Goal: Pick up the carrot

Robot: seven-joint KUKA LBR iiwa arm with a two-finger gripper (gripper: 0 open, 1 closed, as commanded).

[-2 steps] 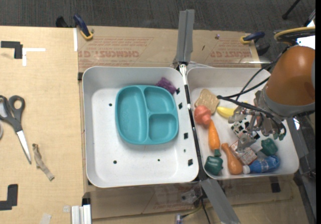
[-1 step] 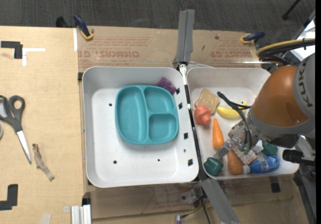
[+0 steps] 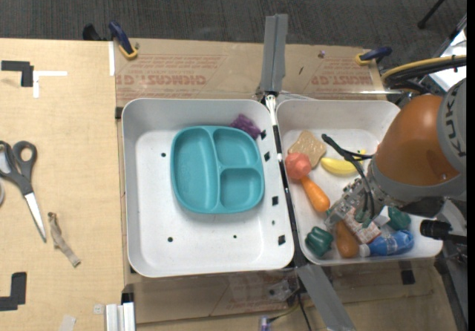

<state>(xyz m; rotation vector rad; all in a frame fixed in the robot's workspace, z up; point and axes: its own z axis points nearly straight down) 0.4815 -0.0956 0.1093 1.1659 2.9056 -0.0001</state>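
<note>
The carrot (image 3: 316,195) is a short orange stick lying at a slant in the left part of the right bin (image 3: 338,110), its upper end touching a pink-red round piece (image 3: 297,166). My gripper (image 3: 354,208) hangs low over the bin's lower middle, just right of the carrot and apart from it. Under the gripper lies a second orange piece (image 3: 346,241), partly hidden by the gripper. The carrot rests on the bin floor.
Also in the right bin are a tan cracker (image 3: 307,147), a yellow banana (image 3: 338,167), a green pepper (image 3: 320,240), a blue bottle (image 3: 391,245) and a teal piece (image 3: 399,218). The left bin (image 3: 141,196) holds a teal divided plate (image 3: 219,170) and a purple item (image 3: 247,125).
</note>
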